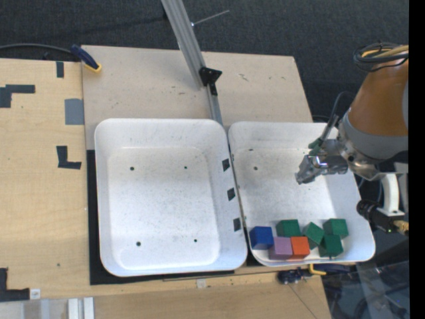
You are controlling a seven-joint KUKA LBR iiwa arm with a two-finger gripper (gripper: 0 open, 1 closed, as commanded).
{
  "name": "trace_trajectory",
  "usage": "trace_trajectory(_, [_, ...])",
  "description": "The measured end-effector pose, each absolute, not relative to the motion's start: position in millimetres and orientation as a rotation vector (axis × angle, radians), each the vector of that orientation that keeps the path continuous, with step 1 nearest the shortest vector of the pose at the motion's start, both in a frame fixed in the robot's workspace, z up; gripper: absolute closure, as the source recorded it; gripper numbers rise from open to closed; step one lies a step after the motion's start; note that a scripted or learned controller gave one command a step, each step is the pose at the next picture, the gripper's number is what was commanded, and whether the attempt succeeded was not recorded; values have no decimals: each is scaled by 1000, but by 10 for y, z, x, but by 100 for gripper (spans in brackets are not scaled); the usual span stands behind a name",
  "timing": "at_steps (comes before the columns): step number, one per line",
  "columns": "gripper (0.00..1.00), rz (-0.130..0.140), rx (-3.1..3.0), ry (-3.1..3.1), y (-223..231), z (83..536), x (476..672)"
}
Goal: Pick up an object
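Camera view runs from the left bin (163, 198), bare of blocks, to the right bin (279, 148), whose blocks (300, 238) crowd its six o'clock edge, probably slid there. At three o'clock the gripper (307, 172) hovers clear of them, carrying nothing; its spread cannot be told.

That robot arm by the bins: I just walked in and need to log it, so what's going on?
The arm's gripper is over the right bin, above bare floor, with nothing visibly between its fingers. The small blocks, including a blue block and an orange block, sit clustered along that bin's near edge. No pick has happened yet.
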State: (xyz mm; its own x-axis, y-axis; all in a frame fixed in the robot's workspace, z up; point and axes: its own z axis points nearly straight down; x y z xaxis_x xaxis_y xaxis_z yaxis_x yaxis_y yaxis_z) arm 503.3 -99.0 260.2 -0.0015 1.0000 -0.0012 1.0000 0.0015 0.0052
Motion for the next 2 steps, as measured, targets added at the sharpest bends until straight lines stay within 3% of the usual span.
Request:
trace_trajectory(1, [100, -1, 2221, 2223, -987, 2679, 5036])
trace_trajectory(2, [100, -2, 2216, 2231, -428, 2507, 5237])
